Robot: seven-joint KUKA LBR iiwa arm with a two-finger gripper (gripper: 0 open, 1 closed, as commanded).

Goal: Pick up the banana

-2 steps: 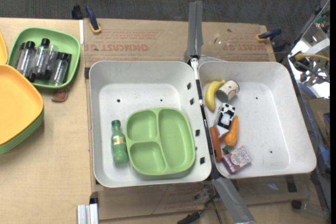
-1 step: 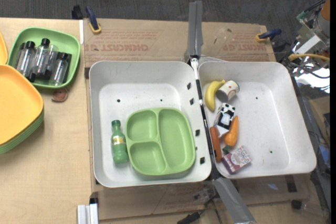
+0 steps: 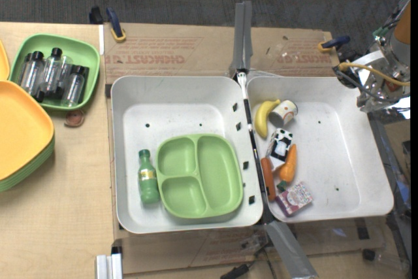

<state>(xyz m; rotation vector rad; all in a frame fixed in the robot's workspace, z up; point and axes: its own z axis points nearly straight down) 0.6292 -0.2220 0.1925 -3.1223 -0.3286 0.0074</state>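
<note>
Two white bins sit side by side on the bench, and in the right bin (image 3: 339, 140) the banana (image 3: 262, 117) lies untouched at ten o'clock beside a small cup (image 3: 283, 112), while the gripper (image 3: 377, 89), its grasp state impossible to tell, hangs at that bin's two o'clock rim, so the pick seems not yet begun.

Cup (image 3: 283, 113) touching banana (image 3: 262, 117)
</note>
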